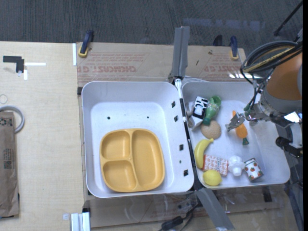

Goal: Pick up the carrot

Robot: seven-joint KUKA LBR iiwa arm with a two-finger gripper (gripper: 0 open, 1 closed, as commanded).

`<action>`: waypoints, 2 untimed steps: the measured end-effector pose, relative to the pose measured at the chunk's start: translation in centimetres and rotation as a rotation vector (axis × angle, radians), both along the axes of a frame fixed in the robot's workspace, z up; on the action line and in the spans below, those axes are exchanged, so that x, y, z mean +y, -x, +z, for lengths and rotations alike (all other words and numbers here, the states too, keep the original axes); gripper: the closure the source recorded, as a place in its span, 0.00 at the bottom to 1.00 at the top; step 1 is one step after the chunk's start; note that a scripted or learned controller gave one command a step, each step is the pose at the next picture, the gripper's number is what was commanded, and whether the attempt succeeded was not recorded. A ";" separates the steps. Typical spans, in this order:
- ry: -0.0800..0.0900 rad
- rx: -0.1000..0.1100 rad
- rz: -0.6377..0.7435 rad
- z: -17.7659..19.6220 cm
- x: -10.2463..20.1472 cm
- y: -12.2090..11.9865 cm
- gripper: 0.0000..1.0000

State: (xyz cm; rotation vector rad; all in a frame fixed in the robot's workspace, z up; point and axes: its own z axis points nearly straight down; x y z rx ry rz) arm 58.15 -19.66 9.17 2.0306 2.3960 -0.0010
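Observation:
The carrot point(241, 131) is short and orange with a green tip, and it lies in the right part of the right bin point(274, 177). My gripper point(235, 124) comes in from the right and hangs over the carrot's upper left end, touching it or just above it. The grey wrist and orange band stand at the right edge, above the bin's wall. I cannot make out any grasp on the carrot.
The right bin also holds a green bottle point(212, 107), a black-and-white item point(199, 108), a tan ball point(211, 129), a banana point(201, 151), a lemon point(212, 177), a red box point(215, 163) and a small can point(253, 170). A yellow divided plate point(132, 159) lies in the left bin.

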 end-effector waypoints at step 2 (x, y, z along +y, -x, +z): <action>0.000 0.000 0.170 12.7 2.6 -3.6 1.00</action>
